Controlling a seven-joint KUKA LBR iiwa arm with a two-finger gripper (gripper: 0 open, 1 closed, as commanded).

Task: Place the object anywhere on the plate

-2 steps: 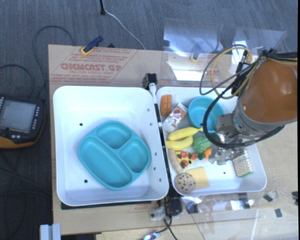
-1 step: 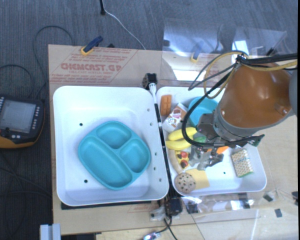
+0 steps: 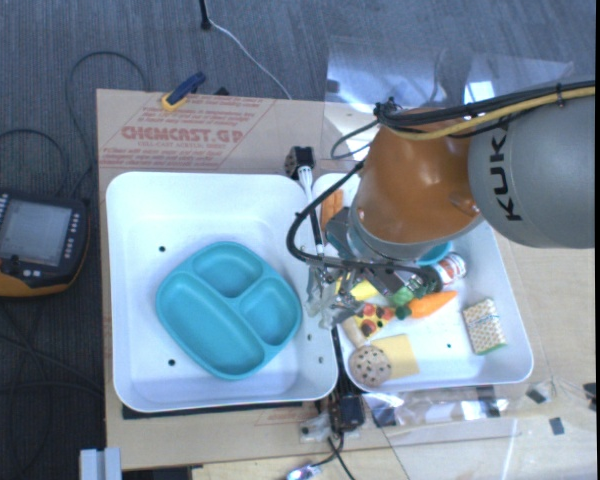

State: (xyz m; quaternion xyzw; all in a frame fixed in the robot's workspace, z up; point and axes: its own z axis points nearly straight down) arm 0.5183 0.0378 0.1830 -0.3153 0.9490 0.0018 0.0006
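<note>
A teal plate [image 3: 228, 310] with three compartments lies tilted in the left bin [image 3: 140, 208]. My gripper [image 3: 325, 298] hangs low at the left edge of the right bin [image 3: 510, 358], just right of the divider between the bins. The orange wrist band [image 3: 415, 183] and grey arm cover much of the right bin. Toy food lies beside and under the gripper: a yellow piece [image 3: 364, 290], an orange carrot [image 3: 432, 305], a cookie [image 3: 370, 365], a yellow cheese slice [image 3: 402, 353] and a cracker [image 3: 484, 325]. I see nothing clearly between the fingers.
A red-and-white can [image 3: 450, 267] peeks from under the wrist. A teach pendant [image 3: 25, 243] lies on the floor at the left. Cables run over the carpet, and a cardboard sheet [image 3: 180, 133] lies under the bins.
</note>
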